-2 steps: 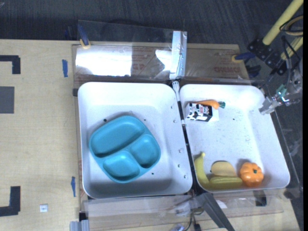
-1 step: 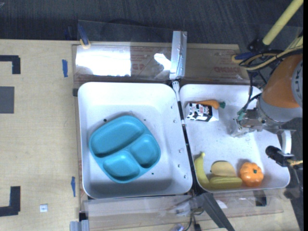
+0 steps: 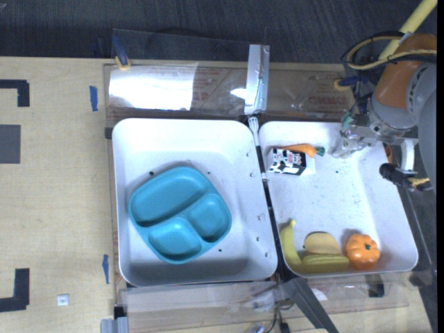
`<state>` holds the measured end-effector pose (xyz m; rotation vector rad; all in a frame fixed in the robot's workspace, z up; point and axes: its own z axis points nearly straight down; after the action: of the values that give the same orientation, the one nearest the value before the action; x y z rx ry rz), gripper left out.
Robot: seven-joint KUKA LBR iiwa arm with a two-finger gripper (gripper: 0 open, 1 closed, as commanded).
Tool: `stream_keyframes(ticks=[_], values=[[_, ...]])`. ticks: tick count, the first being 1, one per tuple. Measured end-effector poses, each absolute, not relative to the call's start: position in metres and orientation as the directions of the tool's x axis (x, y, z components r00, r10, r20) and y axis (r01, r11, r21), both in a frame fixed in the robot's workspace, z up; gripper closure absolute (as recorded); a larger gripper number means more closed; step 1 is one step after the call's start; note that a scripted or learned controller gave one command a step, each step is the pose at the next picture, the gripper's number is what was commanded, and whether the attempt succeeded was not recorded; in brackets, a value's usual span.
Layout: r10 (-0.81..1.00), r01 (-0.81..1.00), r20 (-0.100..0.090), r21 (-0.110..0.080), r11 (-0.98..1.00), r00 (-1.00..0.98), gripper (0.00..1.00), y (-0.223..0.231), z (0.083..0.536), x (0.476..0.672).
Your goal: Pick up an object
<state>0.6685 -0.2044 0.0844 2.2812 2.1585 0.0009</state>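
a grey arm with an orange band reaches in from the right, its gripper [image 3: 349, 139] hanging over the far right corner of the right bin [image 3: 361, 193]. whether its fingers are spread or pressed together cannot be told from this slanted overhead view, and nothing can be seen between them.

just to the left of the gripper, near the far wall of the right bin, lies a small black-and-white patterned box [image 3: 287, 161], with an orange carrot [image 3: 303, 150] touching its far right edge. the carrot's green end points toward the gripper but stands apart from it.

along the near wall of the same bin sits a cluster of toy foods: a yellow banana [image 3: 288, 241] curving up the left side, a tan bread roll [image 3: 321, 242] beside it, what looks like a yellow-green pod [image 3: 326, 260] under the roll, and an orange pumpkin [image 3: 362, 250] at the right, touching the roll.

the left bin [image 3: 139, 141] holds a blue divided plate [image 3: 180, 213], three compartments facing up, lying tilted toward the near left. a clear plastic sheet [image 3: 180, 82] stands behind the bins on the wooden bench [image 3: 48, 207].
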Motion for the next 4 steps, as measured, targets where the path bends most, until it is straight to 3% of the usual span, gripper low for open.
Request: stream_keyframes(ticks=[1, 2, 4], values=[[0.973, 0.973, -0.006, 0.007, 0.232, -0.232, 1.0, -0.21, 0.234, 0.67], [0.909, 0.909, 0.0, -0.001, 0.416, -0.416, 1.0, -0.224, 0.219, 0.668], [0.906, 0.906, -0.009, 0.003, 0.423, -0.423, 1.0, -0.223, 0.238, 0.673]])
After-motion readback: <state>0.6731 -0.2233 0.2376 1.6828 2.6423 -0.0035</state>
